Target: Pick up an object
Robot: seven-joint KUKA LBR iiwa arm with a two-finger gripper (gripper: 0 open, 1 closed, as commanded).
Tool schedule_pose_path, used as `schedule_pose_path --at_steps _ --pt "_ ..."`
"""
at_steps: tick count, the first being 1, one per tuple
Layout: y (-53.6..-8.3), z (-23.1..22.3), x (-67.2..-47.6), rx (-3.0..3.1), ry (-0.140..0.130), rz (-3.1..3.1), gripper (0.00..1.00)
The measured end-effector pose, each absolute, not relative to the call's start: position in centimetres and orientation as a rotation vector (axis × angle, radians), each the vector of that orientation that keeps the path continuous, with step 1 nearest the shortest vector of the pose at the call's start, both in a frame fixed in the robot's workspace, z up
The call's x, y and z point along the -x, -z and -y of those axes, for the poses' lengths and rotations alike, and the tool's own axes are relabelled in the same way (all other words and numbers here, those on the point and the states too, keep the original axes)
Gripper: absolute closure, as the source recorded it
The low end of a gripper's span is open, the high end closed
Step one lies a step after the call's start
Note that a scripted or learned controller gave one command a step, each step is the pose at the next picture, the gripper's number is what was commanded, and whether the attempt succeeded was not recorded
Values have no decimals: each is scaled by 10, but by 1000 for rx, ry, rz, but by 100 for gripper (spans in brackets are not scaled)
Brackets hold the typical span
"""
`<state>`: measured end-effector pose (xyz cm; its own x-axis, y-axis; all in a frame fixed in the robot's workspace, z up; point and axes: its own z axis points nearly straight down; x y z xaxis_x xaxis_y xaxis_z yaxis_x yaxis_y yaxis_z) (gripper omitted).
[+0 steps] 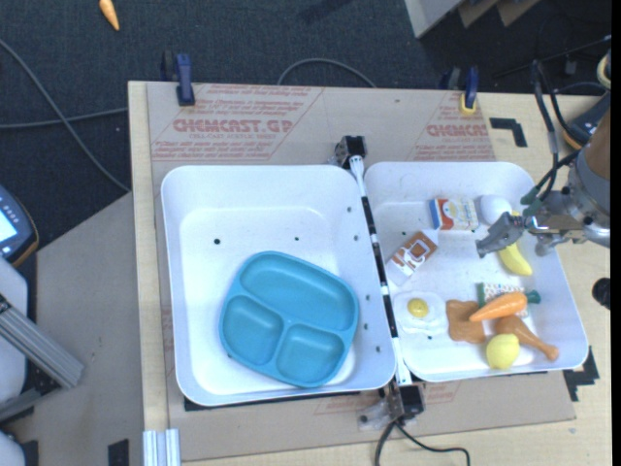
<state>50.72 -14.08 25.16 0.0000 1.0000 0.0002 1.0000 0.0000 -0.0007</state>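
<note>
Camera view: arm is reaching in from the right, end effector point(502, 233) sitting low over the upper part of the right bin point(427, 178), just beside the banana point(514, 258) and the small white cup-like item point(492, 207). Dark fingers look slightly spread, but I can't tell for certain whether they're released or clenched; nothing is visibly between them, so I'm not calling a grasp.

Step, as I'm reading it: approach/descend phase, pick not made yet. Banana is the likeliest target, lying right under the fingertips. Next move calls for centring over it, lining the fingers across its narrow width, dropping and closing. The cup and carton are close by, so a collision or nudge is the risk.

Count, right bin:
- 1 banana
- 1 white cup-like item
- 1 small red-and-white carton point(449, 213)
- 1 brown-and-white packet point(412, 252)
- 1 fried egg toy point(419, 311)
- 1 carrot point(498, 306)
- 1 lemon point(503, 350)
- 1 brown piece under the carrot, type unclear

Left bin point(194, 202): 1 blue compartment plate point(287, 317), three sections.

Both bins are sitting side by side, touching, on the table point(243, 124). 1 more small carrot point(109, 10) is lying on the floor, well apart.
</note>
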Motion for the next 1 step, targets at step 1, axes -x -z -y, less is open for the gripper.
schedule_pose_path --at_steps 1 --pt "-153 137 -486 2215 -9 2212 0"
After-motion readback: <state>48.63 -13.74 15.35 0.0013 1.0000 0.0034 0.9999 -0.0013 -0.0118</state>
